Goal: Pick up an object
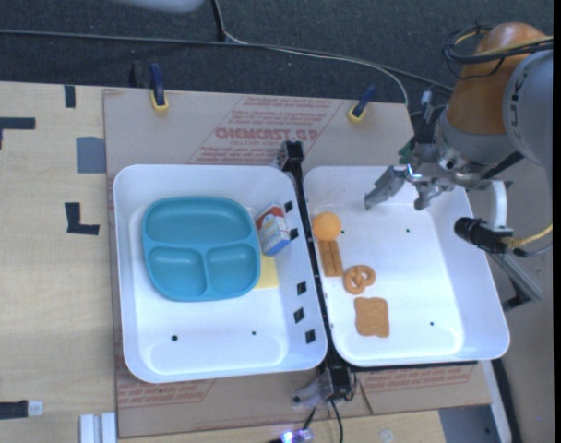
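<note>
Over the right-hand shallow white plastic bin [447,275], near its back edge, the two-finger metal jaws [402,192] hang spread apart with nothing in them. Small orange ball [327,226], pretzel-shaped orange toy [359,278] and flat orange cracker-like piece [372,317] sit well apart from them at that bin's left side. They're flat and low, so I reckon a grab could easily slip off.

Camera: one fixed view, mounted above the table [50,247], looking down at a slant.
Framing: both white bins, left bin [133,340] and right bin [474,330], sit side by side mid-frame, seen whole.
Right edge: the arm [502,81] enters there.
Distance: moderate, with dark floor showing beyond the table's far edge.
</note>
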Controlling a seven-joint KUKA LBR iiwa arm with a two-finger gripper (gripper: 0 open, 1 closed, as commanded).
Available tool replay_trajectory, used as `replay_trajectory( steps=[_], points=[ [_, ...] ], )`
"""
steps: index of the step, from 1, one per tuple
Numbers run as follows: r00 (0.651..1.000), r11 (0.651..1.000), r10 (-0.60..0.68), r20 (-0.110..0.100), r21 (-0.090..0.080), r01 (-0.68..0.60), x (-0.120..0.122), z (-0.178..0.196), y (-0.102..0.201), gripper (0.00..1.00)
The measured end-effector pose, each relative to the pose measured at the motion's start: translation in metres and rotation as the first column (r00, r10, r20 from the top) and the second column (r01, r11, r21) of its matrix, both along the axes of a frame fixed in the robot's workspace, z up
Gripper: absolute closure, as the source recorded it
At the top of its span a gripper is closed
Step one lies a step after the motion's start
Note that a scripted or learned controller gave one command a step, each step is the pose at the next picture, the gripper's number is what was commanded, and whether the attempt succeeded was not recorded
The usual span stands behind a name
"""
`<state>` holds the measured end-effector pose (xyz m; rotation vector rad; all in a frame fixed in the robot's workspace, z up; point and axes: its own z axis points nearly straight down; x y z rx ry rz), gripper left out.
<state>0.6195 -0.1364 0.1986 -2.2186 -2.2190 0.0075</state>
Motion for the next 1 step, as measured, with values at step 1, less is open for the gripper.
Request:
replay_trajectory(
  steps=[1],
  points=[
    [1.000,1.000,0.001,0.001,0.000,-0.001,0.0004,-0.0438,0.0016,0.00]
  ],
)
